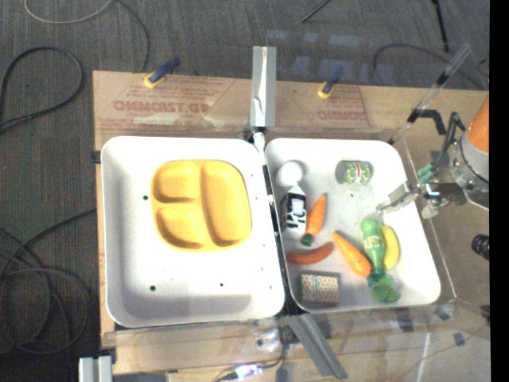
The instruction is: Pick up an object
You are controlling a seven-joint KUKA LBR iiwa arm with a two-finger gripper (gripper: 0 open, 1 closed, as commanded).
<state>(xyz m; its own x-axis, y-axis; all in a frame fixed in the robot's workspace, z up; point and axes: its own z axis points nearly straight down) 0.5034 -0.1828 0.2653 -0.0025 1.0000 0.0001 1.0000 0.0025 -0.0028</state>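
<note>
Hovering at the right bin's far edge, our gripper (jaw state we cannot tell), green bottle lying just below beside a banana, two carrots nearby.

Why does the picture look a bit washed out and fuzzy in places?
In the camera view, bright overhead light bleaches the shallow white right bin and left bin, shadows fall soft along their walls, the small green can is blurred, and the grey arm's gripper looks smeared.

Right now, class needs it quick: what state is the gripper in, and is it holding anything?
Gripper: cannot be told; it sits above the right bin's right side, near the green bottle.
</note>
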